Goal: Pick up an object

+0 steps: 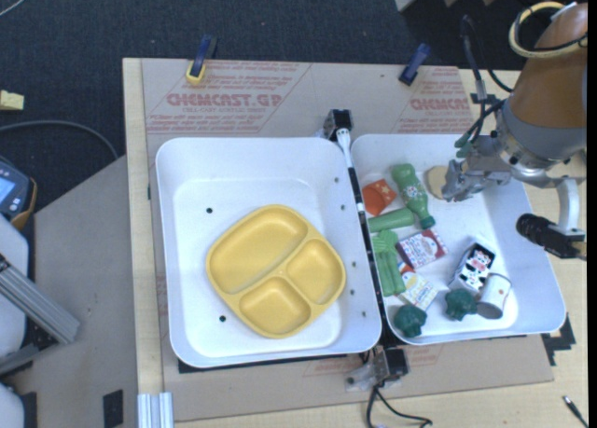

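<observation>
Bench (149,230), one, brown board topped with printed protective film; two blue clamps (201,51) on its far edge.

Left bin (177,174), one, shallow, white, rounded corners; contents: one yellow divided tray (275,270), three compartments, lying flat and turned at an angle, nothing in its compartments.

Right bin (541,286), one, shallow, white, touching the left bin along a black centre seam; contents, small objects, clustered in its left and near parts:
- green bottle (411,193), one, lying tilted, cap end toward the far side;
- orange-red piece (378,197), one, just left of the bottle;
- green sticks (386,244), two or three, long and light green, lying along the bin's left wall; exact count unclear;
- small printed carton (420,250), one, red and white, near the middle;
- yellowish packet (419,292), one, pale, near the front;
- dark green lumps (409,320), two, at the front, the second (459,304) to its right;
- black-and-white carton (476,268), one, cow-patterned;
- white cup (494,295), one, on its side, just beside the black-and-white carton.

Arm (550,72), one, grey with orange band, entering from the right; gripper (459,182), one, low over the far part of the right bin, just right of the green bottle, close to a tan disc (437,179); whether its jaws stand apart or together cannot be told; nothing visibly between them.
</observation>
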{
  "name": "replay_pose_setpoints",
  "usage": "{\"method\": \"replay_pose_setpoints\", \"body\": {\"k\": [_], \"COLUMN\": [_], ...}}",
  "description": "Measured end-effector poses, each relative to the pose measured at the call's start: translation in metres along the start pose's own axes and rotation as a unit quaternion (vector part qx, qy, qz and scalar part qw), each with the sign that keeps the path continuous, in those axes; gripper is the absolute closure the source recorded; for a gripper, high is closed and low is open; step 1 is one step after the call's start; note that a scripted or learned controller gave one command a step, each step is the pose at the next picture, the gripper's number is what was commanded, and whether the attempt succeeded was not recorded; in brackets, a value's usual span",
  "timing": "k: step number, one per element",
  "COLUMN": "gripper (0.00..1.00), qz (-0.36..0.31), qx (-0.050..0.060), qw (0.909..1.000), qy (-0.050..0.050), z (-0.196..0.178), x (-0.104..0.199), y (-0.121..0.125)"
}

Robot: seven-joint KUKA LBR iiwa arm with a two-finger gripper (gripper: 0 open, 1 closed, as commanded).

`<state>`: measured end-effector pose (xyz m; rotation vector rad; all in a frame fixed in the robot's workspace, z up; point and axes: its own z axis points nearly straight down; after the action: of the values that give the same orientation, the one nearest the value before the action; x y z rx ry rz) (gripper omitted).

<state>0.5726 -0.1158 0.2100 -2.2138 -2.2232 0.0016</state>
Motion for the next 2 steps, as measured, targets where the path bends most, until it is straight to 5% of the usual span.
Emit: {"method": "replay_pose_setpoints", "body": {"k": [2], "gripper": [1.0], "qz": [-0.001], "qx": [0.0], "qw": [1.0], "qy": [0.0], "z": [-0.005], "x": [0.118], "y": [-0.015]}}
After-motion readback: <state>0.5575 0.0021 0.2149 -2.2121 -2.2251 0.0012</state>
